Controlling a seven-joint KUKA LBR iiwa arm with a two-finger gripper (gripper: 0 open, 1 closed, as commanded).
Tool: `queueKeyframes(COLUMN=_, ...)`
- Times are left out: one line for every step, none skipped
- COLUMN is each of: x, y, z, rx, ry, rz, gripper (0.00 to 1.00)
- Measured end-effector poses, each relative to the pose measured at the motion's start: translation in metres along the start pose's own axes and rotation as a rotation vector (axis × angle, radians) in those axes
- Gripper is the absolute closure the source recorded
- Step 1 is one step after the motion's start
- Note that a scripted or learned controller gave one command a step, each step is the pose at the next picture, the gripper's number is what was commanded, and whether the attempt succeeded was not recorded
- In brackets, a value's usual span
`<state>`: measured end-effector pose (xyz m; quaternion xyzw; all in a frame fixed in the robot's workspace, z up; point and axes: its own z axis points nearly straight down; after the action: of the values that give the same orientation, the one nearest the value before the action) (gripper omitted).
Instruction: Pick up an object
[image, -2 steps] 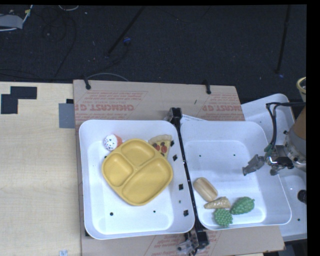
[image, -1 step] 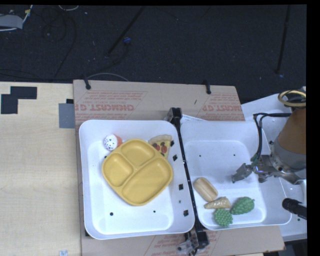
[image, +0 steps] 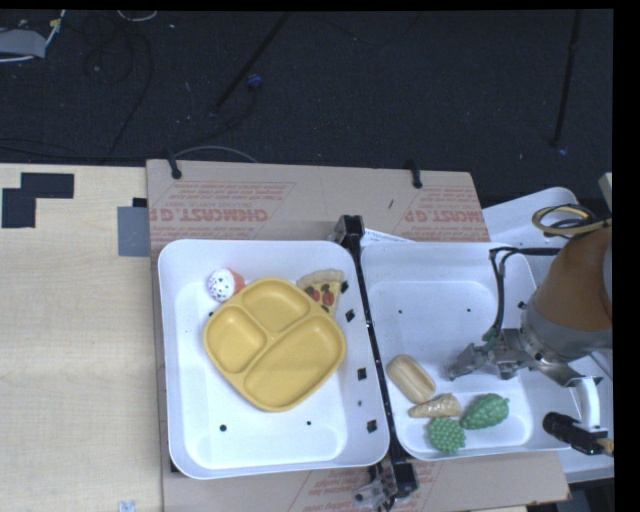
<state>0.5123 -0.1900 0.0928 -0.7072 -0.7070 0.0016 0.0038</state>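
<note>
**Mia:** Where is the robot's gripper (image: 462, 364)?

**Ben:** It is inside the right white plastic bin (image: 440, 300), over toward that bin's right side. The grey arm with the orange band (image: 575, 300) comes in from the right.

**Mia:** Are the fingers spread or pinched?

**Ben:** I cannot tell. They are small, dark and blurry. I see nothing between them, so I would not say they hold anything. The tip points left, over the bare white floor of the bin.

**Mia:** What can it pick up?

**Ben:** The nearest thing is a tan bread roll shaped like a hot dog bun (image: 411, 378). It lies just left of the gripper and a bit lower, apart from it. Below the bun is a small pale yellow-brown piece of toy food (image: 436, 406). Next to that are two bumpy green toys: a round green one (image: 446, 434) at the front and a longer green one (image: 485, 411) to its right. All four sit close together near the front of the right bin.

**Mia:** And the other bin?

**Ben:** The left white plastic bin (image: 190, 420) holds a yellow plate with three sections (image: 275, 343). Behind it are a small white and red ball (image: 222, 285) and a toy pizza slice (image: 322, 290). Both bins sit on brown cardboard (image: 300, 205) on the light wooden desk (image: 70, 350).
</note>
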Motion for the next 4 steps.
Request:
queueKeyframes(x=-0.001, y=0.000, z=-0.012, rx=-0.001, ry=-0.001, rz=0.003, gripper=1.00)
queueKeyframes(x=-0.008, y=-0.008, z=-0.061, rx=-0.009, ry=-0.004, rz=0.004, gripper=1.00)
queueKeyframes(x=-0.016, y=-0.015, z=-0.114, rx=-0.009, ry=-0.004, rz=0.005, gripper=1.00)
queueKeyframes(x=-0.016, y=-0.014, z=-0.138, rx=-0.009, ry=-0.004, rz=-0.002, gripper=1.00)
